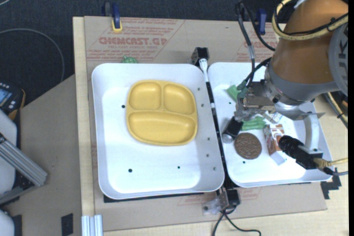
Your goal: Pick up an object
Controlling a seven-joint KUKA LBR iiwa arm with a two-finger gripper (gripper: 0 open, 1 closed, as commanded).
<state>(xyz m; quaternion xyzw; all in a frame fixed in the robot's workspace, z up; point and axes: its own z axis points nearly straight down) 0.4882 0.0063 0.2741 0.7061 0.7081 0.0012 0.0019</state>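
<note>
My gripper [247,112] hangs low over the middle of the right bin [260,177], under the orange-banded wrist. Just below it lies a round brown disc [248,146]. A small black object [232,129] rests left of the disc, close to the gripper. Partly hidden under the gripper is a green and white item [258,122]. Another green piece [234,91] lies at the gripper's upper left. To the right of the disc sits a reddish-brown wrapped bar [273,139]. I see nothing clearly between the gripper's tips.
The left bin [110,163] holds a yellow divided plate [162,112] in its upper half. A ridge with black clips [213,119] separates the two bins. Cardboard [138,38] lines the bench behind them.
</note>
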